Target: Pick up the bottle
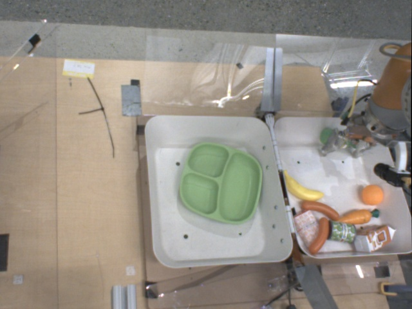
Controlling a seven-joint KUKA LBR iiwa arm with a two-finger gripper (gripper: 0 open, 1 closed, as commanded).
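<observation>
Small bottle with a green label (343, 232), lying on its side: where is it, arm?

— Item one. It lies in the right-hand shallow white bin (309, 166), at the near edge. A curved red sausage (320, 235) touches it on one side. A white and brown drink carton (375, 238) sits just beside it on the other. An orange carrot with a green tip (357, 217) lies just behind it.

— And your claw?

— Item two. My gripper (347, 143) hangs over the far part of the same bin, well apart from the bottle. I cannot tell whether it is spread or pressed together; the metal parts blur into one another. A small green object (328, 135) sits just beside it, on the side toward the left bin. I cannot tell whether the two touch, nor what the object is.

— Other contents of that bin?

— Item three. A yellow banana (302, 188) lies near the dividing wall. A second red sausage (320, 209) lies between it and the bottle. A round orange fruit (372, 194) rests toward the right side. A pink and white packet (305, 223) sits at the near left corner.

— The neighbouring bin?

— Item four. The left white bin (161, 172) holds a pale green plastic plate with three compartments (222, 182), lying flat near its middle.
</observation>
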